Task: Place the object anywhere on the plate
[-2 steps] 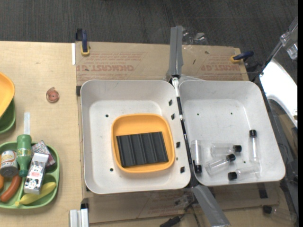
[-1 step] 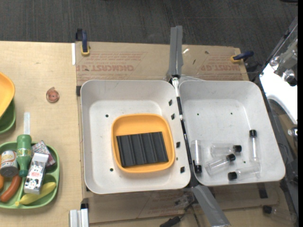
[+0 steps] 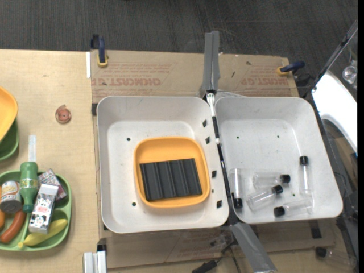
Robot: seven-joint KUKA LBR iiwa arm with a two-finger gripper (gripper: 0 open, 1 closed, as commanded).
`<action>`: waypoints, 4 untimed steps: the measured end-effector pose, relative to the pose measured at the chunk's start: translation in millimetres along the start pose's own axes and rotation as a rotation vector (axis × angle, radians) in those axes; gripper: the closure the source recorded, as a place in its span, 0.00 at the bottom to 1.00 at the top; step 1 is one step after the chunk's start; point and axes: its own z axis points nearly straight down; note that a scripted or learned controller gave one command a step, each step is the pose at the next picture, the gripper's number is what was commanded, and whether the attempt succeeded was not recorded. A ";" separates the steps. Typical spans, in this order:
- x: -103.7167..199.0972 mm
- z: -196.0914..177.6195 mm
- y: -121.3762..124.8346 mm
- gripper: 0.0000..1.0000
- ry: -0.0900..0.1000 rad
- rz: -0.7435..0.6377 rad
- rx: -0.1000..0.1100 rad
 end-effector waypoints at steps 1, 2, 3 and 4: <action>-38.0 0.5 12.5 1.00 0.000 -0.186 -0.001; -6.7 -0.6 2.5 1.00 0.000 -0.550 -0.002; 83.8 23.8 42.0 1.00 0.003 -0.741 -0.003; 7.3 0.1 7.9 1.00 -0.001 -0.878 -0.002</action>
